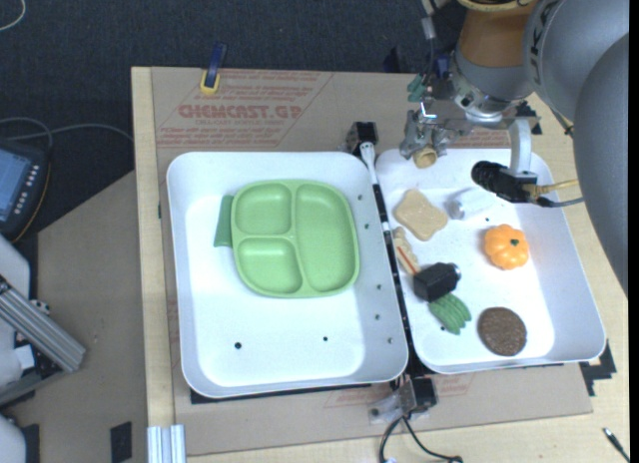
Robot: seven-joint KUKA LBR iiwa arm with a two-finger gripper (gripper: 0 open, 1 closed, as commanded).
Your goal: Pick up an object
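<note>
Near bench edge: 1 black connector (pixel 417 394) with cables at the gap between the 2 bins, cables cut off by the lower frame edge. Right bin (pixel 554 296), near to far: 1 brown round disc (pixel 502 330). 1 green leafy piece (pixel 451 312) touches 1 black block (pixel 436 279) just behind it. 1 orange pumpkin (pixel 506 247) sits well apart toward the right wall. 1 thin tan-orange stick (pixel 404 251) lies along the left wall, too small to identify. 1 tan slice (pixel 420 216), bread-like. 1 small pale grey item (pixel 454 207) lies just beside the slice, blurred against the white floor, identity not readable. Count: 7 loose items on that floor. Left bin (pixel 200 291): 1 light green plate (pixel 296 236) with 3 compartments, lying flat. 1 darker green strip (pixel 222 222) juts from under its left edge, the rest hidden. 2 dark specks (pixel 238 344) mark the bare floor nearer the camera. At the far left corner of the right bin, the gripper (pixel 426 150) hangs over the rim with 1 small tan lump (pixel 426 159) right at its tip. Clenched on the lump or released: cannot tell, since the tip is small and cluttered. Lump resting on the bin or lifted: cannot tell. Arm (pixel 589 62) is cut off by the top and right frame edges. Beyond the bins: 1 cardboard sheet (pixel 250 112) with red print, and 1 blue-and-yellow clamp (pixel 211 72) on its far edge.
</note>
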